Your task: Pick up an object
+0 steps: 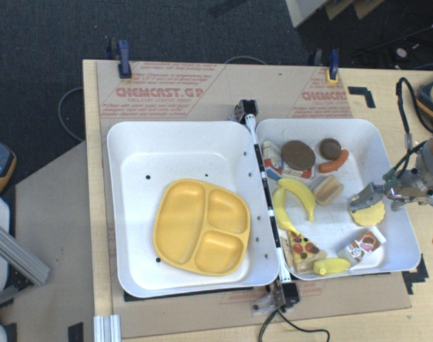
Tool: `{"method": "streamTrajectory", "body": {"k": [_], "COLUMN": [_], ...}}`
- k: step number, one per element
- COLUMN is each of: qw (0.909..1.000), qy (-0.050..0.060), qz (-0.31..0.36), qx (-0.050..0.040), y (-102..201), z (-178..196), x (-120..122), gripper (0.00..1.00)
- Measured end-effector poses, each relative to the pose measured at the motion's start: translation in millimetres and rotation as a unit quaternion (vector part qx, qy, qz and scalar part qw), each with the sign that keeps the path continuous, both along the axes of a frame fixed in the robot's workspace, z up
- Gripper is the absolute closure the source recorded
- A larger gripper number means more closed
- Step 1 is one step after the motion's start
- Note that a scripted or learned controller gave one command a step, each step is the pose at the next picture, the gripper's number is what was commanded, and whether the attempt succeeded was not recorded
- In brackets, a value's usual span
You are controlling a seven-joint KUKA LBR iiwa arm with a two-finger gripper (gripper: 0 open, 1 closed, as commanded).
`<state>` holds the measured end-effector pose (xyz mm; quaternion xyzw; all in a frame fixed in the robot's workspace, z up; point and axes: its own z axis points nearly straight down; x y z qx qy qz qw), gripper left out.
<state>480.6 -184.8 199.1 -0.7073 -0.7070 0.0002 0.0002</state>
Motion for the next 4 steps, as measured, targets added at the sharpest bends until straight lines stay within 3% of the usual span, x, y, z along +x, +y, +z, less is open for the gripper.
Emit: {"method": "streamTrajectory", "body": {"k": [1,2,3,4], "qw": [1.0000,1.0000,0.9999,0.9999], "qy": [-0.004,-0.003,0.009,0.009], "qz": [0.002,0.005,0.000,-0.002], "qx": [0.0001,-0.0010,-0.0047,0.0034], "y": [-32,65,88,70], "z": [-114,-112,-113,-114], "x": [89,128,183,183], "gripper": [0.00,0.00,0.00,0.00]}}
